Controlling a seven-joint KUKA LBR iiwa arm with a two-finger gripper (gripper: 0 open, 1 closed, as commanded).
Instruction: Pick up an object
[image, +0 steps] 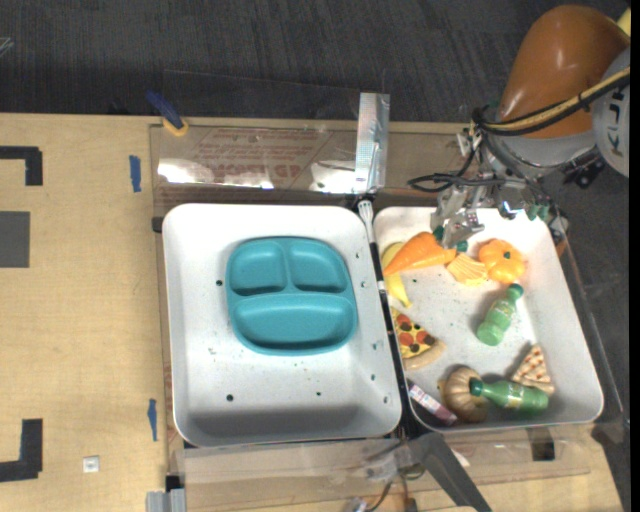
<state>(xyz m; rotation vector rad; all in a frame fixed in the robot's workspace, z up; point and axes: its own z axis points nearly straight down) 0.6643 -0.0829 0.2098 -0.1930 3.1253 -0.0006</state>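
Observation:
My gripper (456, 228) hangs low over the back of the right bin (578, 330), reaching in from the upper right. Right below and left of it lies an orange carrot-like wedge (418, 252), and I cannot tell whether the two touch. A yellow crinkled piece (466, 270) and an orange pepper (502, 260) lie just right of the gripper. Nothing is visibly lifted.
The right bin also holds a banana (397, 288), a pizza slice (414, 338), a small green bottle (499, 316), a larger green bottle (512, 394), a brown round toy (461, 390) and a triangular wafer (535, 368). A teal divided plate (291, 294) sits in the left bin (200, 380).

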